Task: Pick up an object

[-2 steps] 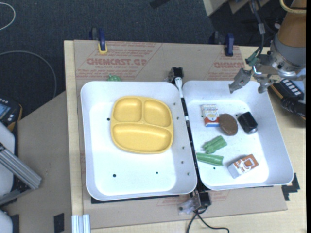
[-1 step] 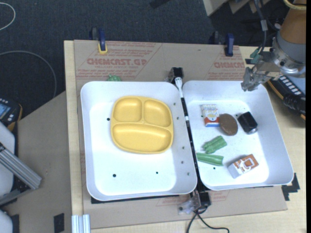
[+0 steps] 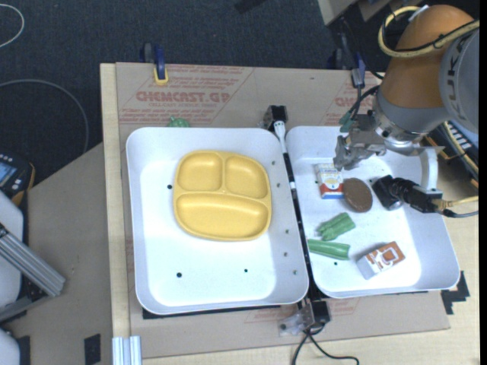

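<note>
The end effector (image 3: 346, 158), its grip state impossible to tell, hovers just above the small red-and-white carton (image 3: 329, 182), beside the brown disc (image 3: 357, 194).

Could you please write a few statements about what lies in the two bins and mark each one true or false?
1. The yellow divided plate lies in the left bin. True.
2. The gripper hangs over the left bin. False: it is over the right bin, above the small red and white carton.
3. The brown disc lies beside the small red and white carton. True.
4. The green pieces lie on the yellow divided plate. False: they lie in the right bin.
5. The orange and white box is near the right bin's front edge. True.
</note>
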Robot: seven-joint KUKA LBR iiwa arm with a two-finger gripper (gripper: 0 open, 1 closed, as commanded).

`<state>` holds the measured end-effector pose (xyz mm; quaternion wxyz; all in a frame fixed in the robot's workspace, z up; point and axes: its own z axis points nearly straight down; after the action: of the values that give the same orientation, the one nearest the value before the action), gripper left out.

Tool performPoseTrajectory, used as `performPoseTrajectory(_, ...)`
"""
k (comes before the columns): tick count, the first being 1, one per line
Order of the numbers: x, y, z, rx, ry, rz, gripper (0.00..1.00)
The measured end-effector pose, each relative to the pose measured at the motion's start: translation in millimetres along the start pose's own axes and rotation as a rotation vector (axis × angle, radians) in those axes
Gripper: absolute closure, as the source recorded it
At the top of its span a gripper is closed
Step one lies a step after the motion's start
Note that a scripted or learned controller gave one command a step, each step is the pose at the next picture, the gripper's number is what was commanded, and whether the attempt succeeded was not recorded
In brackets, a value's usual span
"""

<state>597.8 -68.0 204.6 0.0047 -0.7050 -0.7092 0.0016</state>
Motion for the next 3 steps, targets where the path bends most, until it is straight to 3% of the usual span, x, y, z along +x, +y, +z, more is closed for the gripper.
performPoseTrajectory(1, 84, -37, -48, -0.009, 0.000, -0.003, 1.00)
performPoseTrajectory(2, 152, -93, -11, 0.000, -0.001, -0.003, 1.00)
performPoseTrajectory(3, 172, -118, -101, -0.018, -0.001, 0.001, 1.00)
